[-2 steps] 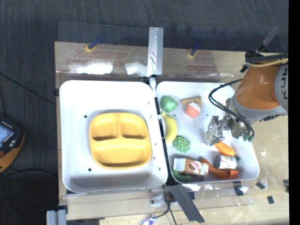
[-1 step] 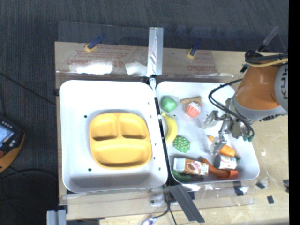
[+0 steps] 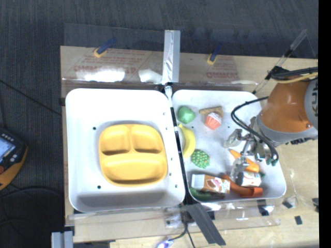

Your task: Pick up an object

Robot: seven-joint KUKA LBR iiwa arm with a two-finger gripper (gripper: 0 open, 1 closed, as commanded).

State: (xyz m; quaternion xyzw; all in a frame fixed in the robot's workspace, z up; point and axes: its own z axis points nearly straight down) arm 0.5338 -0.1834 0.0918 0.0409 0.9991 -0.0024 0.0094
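While the pincer (image 3: 247, 150) hangs low over the right bin (image 3: 276, 187) near its right edge, its opening too cluttered to tell, the step looks like reaching for the small carton (image 3: 251, 179) beneath it, which calls for closing squarely on it.

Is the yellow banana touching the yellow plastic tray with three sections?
Apart. The camera view shows the yellow banana in the right white bin and the yellow sectioned tray in the left white bin, with the bin walls between them.
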